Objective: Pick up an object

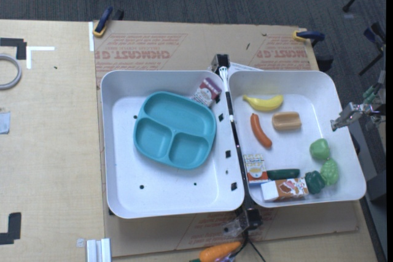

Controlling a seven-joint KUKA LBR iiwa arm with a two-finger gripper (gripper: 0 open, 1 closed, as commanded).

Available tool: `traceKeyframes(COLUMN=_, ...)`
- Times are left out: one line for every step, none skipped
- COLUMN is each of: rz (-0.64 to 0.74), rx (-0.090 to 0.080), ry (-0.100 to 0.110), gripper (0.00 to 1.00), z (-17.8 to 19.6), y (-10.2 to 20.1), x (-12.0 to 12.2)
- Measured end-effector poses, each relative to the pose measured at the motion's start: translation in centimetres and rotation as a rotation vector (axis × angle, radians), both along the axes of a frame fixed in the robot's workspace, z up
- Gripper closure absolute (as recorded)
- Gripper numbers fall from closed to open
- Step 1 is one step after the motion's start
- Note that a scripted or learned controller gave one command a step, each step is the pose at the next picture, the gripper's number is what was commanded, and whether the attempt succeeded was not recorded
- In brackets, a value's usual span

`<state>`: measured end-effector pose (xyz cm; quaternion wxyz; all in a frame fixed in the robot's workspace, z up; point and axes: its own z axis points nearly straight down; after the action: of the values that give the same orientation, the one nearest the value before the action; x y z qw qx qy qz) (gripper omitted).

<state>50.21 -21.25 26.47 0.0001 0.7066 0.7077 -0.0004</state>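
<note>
Two white bins sit side by side on a cardboard sheet (147,49) over the wooden bench (49,132). The left bin (123,193) holds a blue divided tray (175,130), with a small packet (207,92) touching its upper right rim against the bin wall. The right bin (338,187) is more crowded: a banana (264,102) at the top, a bread roll (287,121) just below it, a sausage (260,130) beside that. Along the lower edge lie a carton (284,189), a small box (255,166), a dark green cucumber (283,174), and three green vegetables (323,165) bunched by the right wall. The gripper (351,115) hangs at that bin's right rim, apart from everything; whether it is spread or closed I cannot tell.
</note>
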Motion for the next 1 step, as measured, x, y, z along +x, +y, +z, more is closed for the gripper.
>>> traceKeyframes(rz=0.084, rx=0.001, ry=0.0, gripper=0.0, z=-10.33, y=2.76, x=2.73)
